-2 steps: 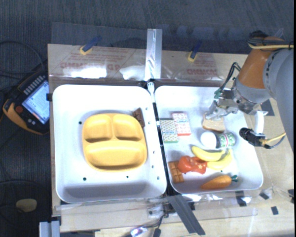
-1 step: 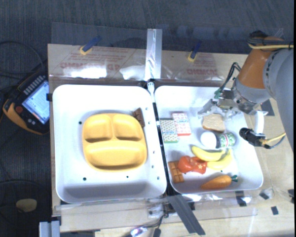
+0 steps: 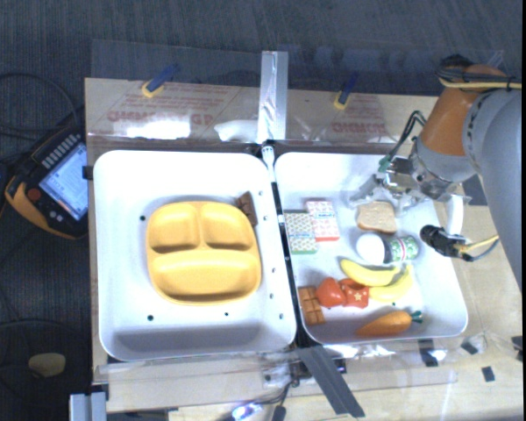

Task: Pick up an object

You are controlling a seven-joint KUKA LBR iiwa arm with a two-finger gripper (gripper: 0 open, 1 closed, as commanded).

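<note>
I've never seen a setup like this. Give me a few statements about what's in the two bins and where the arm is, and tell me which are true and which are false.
1. The yellow divided plate lies in the left bin. True.
2. The banana lies in the left bin. False: it lies in the right bin, among the other toy foods.
3. The gripper is above the far end of the right bin, near the bread slice. True.
4. The carrot lies at the far end of its bin. False: it lies at the near edge.
5. The plate is piled with food. False: its compartments are bare.
</note>
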